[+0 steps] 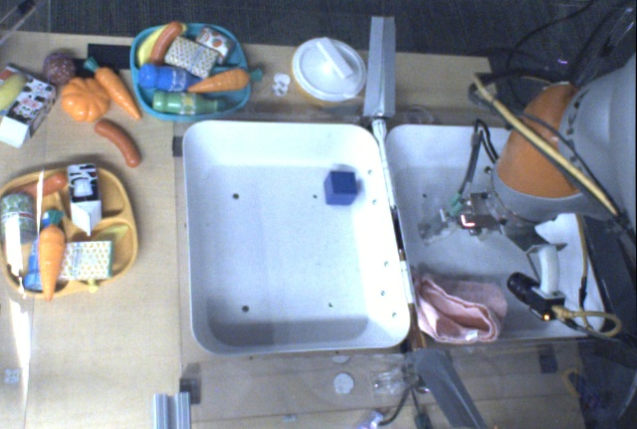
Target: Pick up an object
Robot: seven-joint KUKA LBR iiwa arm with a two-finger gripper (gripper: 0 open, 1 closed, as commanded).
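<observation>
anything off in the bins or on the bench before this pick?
Mostly tidy. The pink cloth lies crumpled in the right bin's near corner, bunched against the wall by the divider. The blue cube sits squarely in the left bin. Loose on the bench: a toy sausage, carrot and pumpkin, outside their baskets.

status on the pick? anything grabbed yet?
Done: nothing lifted yet. The blue cube sits on the floor of the left bin, and the pink cloth lies in the right bin. In hand: the gripper is low over the right bin, above the cloth, with nothing visibly between its fingers. Left: the grasp and the lift.
</observation>
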